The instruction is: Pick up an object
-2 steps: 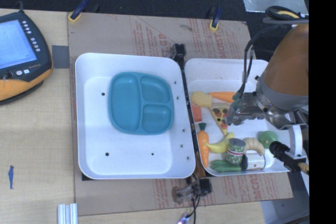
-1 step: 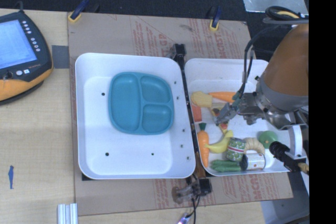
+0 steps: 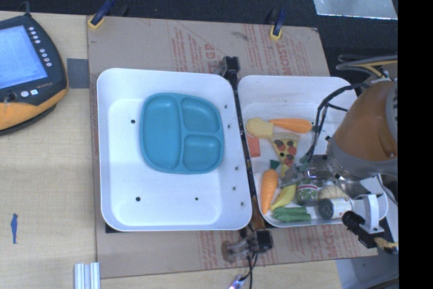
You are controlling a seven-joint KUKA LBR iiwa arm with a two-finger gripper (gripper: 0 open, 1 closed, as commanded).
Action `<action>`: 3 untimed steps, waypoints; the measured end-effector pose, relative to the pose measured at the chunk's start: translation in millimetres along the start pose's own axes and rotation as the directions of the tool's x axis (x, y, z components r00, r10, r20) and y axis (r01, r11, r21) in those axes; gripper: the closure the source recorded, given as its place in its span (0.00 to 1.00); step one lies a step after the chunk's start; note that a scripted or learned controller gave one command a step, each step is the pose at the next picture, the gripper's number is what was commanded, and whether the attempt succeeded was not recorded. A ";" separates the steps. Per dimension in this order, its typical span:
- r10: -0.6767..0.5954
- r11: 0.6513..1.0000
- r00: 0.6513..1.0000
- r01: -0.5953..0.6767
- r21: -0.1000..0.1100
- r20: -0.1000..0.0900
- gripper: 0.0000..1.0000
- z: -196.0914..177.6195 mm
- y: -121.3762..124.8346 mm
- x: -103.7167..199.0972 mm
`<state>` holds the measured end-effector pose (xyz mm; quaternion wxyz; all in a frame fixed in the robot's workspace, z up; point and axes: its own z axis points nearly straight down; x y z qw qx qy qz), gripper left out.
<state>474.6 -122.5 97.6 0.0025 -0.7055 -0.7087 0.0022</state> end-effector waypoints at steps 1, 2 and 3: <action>0.002 1.000 1.000 -0.002 -0.004 0.000 0.00 5.4 61.3 -24.2; -0.001 1.000 1.000 0.001 -0.004 0.001 0.00 5.5 74.9 30.0; -0.003 1.000 1.000 0.003 -0.002 0.001 1.00 -4.5 74.7 29.3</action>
